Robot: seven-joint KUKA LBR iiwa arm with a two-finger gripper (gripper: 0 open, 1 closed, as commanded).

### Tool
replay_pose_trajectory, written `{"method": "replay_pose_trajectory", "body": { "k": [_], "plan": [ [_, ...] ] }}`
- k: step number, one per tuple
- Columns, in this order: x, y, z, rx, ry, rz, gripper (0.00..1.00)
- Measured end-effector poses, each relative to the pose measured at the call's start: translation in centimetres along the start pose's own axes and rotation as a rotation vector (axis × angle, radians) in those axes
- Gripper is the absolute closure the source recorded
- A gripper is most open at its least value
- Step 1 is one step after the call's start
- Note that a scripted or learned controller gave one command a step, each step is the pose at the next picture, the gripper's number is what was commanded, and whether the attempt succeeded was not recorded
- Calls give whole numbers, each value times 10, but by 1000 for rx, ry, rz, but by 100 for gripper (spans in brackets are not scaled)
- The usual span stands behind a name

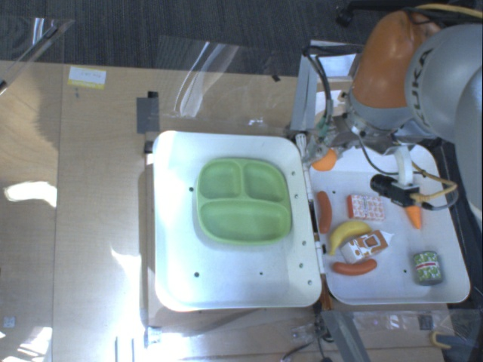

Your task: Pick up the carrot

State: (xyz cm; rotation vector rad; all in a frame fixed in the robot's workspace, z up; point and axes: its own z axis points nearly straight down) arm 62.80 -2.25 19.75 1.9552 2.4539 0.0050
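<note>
Looming closest, the grey, orange-banded arm hangs its pincer over the shallow white right bin's far-left corner; how wide it stands I cannot tell. The small tapered orange carrot lies well apart, nearward and rightward, tip toward the near rim (an orange wedge sits just under the pincer).
</note>
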Motion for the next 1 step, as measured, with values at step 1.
{"method": "replay_pose_trajectory", "body": {
  "k": [1],
  "plan": [
    [6, 38, -5, -2, 0, -8, 100]
  ]
}}
